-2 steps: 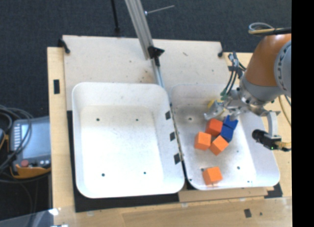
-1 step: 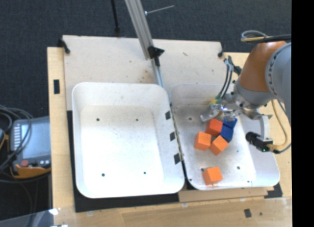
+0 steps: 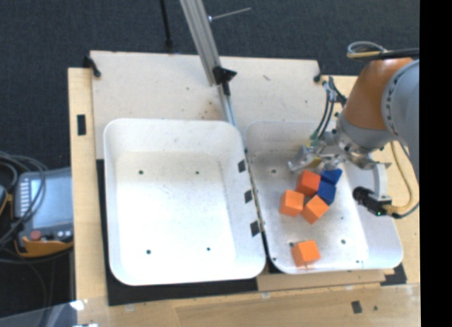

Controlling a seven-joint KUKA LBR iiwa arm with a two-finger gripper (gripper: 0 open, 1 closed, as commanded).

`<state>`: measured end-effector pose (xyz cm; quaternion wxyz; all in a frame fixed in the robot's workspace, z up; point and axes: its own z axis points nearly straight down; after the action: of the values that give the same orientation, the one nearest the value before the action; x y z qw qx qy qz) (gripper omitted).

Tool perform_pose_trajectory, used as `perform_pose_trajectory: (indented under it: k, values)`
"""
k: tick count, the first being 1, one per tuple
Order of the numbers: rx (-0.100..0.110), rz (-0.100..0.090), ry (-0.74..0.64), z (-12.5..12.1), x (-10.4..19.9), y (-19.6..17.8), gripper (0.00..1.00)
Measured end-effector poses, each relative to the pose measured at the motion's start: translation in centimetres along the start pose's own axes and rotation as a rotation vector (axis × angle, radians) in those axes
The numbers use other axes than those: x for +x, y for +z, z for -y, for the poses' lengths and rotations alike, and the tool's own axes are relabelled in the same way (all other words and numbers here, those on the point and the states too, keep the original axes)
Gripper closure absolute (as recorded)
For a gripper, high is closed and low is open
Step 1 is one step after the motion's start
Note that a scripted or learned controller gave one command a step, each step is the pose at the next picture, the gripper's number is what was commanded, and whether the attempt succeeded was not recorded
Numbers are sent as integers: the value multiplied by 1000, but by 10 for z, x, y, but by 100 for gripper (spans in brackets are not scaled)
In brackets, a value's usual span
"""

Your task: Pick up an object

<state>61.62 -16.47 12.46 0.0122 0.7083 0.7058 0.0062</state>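
Observation:
In the right bin lies a cluster of small blocks: orange ones and blue ones. A lone orange block sits nearer the bin's front edge. My gripper hangs low over the back of the cluster, just above the top orange and blue blocks. The wrist and its fittings hide the fingertips, and I see no block lifted between them.
The left bin lies beside the right one, with a shared rim between them. A slanted metal pole rises from the bench behind the bins. Cables hang off the arm at the right.

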Motion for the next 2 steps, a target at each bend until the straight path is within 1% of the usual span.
perform_pose_trajectory:
  k: [1,2]
  values:
    - [-6,2,3,-1,-1,-10,100]
    - [21,-8,-7,-3,1,-54,100]
